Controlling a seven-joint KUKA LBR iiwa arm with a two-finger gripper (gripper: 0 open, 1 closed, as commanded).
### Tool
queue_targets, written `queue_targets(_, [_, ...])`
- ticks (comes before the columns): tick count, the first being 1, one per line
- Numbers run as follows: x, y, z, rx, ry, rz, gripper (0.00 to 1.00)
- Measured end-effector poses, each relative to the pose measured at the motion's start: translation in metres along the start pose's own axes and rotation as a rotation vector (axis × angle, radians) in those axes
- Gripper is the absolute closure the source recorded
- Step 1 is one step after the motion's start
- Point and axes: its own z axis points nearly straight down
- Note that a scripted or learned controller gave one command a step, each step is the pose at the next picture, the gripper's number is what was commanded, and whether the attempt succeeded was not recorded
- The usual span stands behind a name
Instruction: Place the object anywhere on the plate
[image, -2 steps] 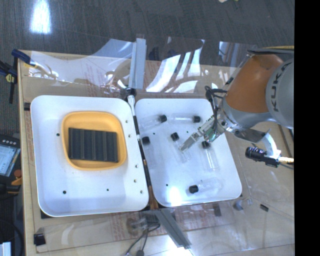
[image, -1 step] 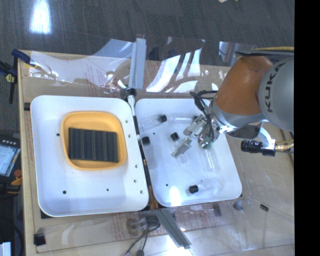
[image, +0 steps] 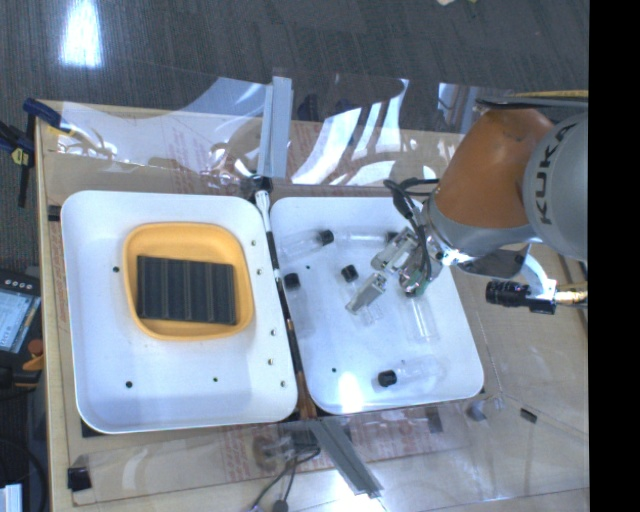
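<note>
- While hanging over the right bin (image: 455, 375), end effector (image: 368, 297) angled down-left from the grey and orange arm (image: 495, 180), fingertips just above the bin floor
- Finger spread: cannot tell from this slant
- Clear vials with black caps scattered across the right bin: one (image: 322, 238) near the top, one (image: 349, 272) mid-bin, one (image: 290, 281) by the divider, one (image: 387, 378) low down
- Yellow plate (image: 185, 240) with dark ribbed centre sitting in the left bin (image: 95, 350), well apart from the vials
</note>
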Motion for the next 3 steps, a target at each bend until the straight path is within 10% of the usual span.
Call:
queue_targets(1, [0.001, 0.002, 0.016, 0.000, 0.003, -0.345, 0.00])
queue_targets(3, [-0.033, -0.034, -0.053, -0.001, -0.002, -0.591, 0.00])
